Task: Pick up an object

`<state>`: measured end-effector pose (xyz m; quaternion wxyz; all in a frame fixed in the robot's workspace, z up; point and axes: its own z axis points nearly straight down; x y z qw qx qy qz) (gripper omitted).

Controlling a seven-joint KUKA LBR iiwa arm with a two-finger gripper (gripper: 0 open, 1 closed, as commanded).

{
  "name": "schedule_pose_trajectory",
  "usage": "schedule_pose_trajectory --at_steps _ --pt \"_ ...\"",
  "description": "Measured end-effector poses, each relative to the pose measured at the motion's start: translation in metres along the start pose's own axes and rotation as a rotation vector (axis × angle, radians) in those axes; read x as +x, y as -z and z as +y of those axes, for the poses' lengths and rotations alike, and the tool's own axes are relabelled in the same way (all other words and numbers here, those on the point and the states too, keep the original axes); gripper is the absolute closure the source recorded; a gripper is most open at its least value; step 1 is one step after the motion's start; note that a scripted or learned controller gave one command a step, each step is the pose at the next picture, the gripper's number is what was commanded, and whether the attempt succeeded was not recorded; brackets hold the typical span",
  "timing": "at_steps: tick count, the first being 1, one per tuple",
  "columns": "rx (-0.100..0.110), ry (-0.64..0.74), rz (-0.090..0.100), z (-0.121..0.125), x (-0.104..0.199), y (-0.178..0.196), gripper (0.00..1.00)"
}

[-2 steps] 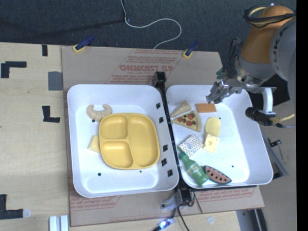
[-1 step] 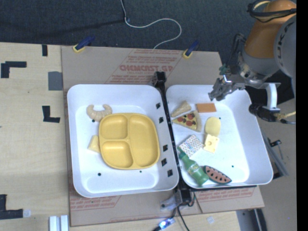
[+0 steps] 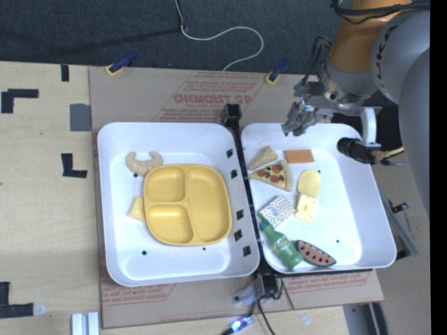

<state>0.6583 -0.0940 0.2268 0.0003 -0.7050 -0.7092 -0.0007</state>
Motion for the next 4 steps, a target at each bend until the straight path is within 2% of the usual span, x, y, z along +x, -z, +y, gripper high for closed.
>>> schedule_pose_trajectory --at_steps 1,2,3,4 --pt "0.003 -0.004 -0.002 -0.003 0.015 -0.009 1.0" --pt "0.002 -0.006 -0.003 -0.001 0.007 -0.013 1.0" --pt "0.0 -0.004 -0.001 -0.005 0.006 0.008 1.0" --pt "0.003 -0.005 -0.003 0.001 0.014 -0.009 1.0"
